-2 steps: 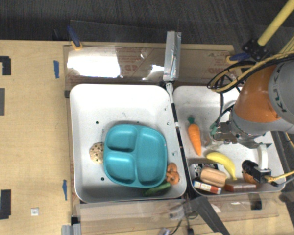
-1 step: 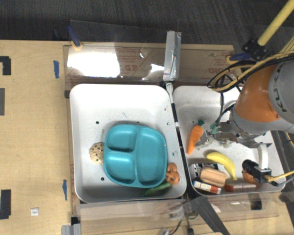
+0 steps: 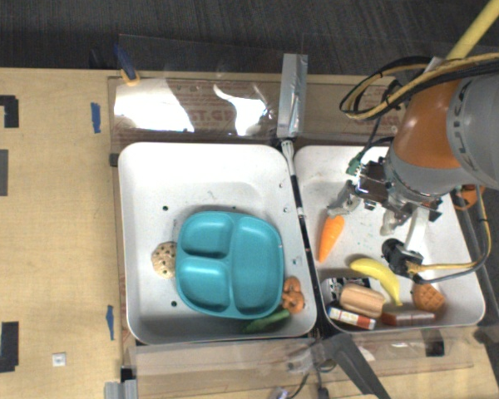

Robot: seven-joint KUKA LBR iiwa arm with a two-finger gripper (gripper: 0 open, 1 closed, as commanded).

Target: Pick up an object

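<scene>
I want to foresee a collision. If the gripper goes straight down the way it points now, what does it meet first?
Probably the bare floor of the right bin. The gripper hangs over open white floor between the carrot and the banana, though depth is hard to judge from this slanted view.

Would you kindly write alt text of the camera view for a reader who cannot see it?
A grey robot arm's pincer hangs over the right white bin, near a carrot, a banana and other toy foods. The left white bin holds a teal divided plate with a cookie beside it.
</scene>
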